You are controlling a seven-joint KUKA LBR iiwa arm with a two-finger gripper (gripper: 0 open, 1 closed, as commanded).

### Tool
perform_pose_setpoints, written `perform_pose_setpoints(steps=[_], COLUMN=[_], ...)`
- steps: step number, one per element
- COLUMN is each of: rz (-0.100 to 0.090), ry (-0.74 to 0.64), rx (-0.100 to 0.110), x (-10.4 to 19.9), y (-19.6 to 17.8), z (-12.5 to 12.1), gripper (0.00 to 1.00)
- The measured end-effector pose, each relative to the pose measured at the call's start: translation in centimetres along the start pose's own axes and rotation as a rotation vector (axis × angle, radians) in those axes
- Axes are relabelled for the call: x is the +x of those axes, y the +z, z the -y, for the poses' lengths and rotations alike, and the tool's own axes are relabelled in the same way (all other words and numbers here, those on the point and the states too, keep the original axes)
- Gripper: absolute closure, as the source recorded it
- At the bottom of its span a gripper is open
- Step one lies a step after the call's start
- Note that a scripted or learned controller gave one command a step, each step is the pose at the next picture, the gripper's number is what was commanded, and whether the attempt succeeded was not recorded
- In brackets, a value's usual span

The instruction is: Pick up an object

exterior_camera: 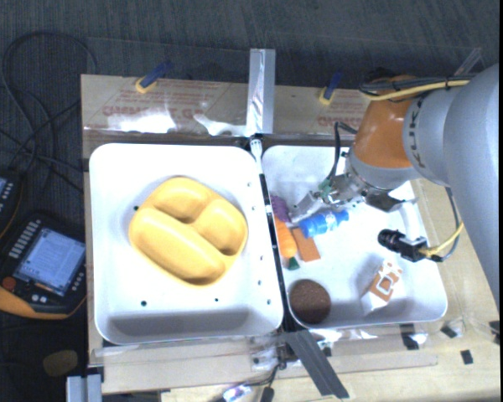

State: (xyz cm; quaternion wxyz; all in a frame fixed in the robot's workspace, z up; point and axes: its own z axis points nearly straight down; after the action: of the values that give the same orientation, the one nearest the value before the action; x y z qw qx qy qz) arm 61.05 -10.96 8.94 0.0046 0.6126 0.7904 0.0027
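Dark carpet surrounds the bench, and cables trail across it on the left toward two handheld pendants (35,262) with lit screens. On the bench sit two shallow white bins side by side, with a narrow divider between them.

The left bin (109,308) holds one large yellow lump (187,229), smooth and rounded in three lobes like a soft loaf, with bare white floor all around it. The right bin (427,304) is more crowded along its left wall: an orange block (290,239) lies against that wall, with a purple sliver above it and a small green bit below that I cannot identify. A round dark-brown disc (309,299) with a rough surface rests in the near-left corner. A small white-and-orange carton (384,281) stands near the right side, with open floor between it and the disc.

My gripper (312,213) reaches in from the right, low over the right bin's middle. A blue cylindrical object (327,222) lies just beneath or against it; whether it is gripped is hidden from me. A black fitting (400,243) with a yellow cable hangs beside my wrist.
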Motion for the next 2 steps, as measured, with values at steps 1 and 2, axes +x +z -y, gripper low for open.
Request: perform_pose_setpoints(steps=[1,2], rz=[0.005,0.004], ry=[-0.038,-0.037], rx=[-0.003,-0.005], x=[1.56,1.54], y=[-0.14,-1.09], z=[3.38,3.28], gripper=[0.0,1.0])
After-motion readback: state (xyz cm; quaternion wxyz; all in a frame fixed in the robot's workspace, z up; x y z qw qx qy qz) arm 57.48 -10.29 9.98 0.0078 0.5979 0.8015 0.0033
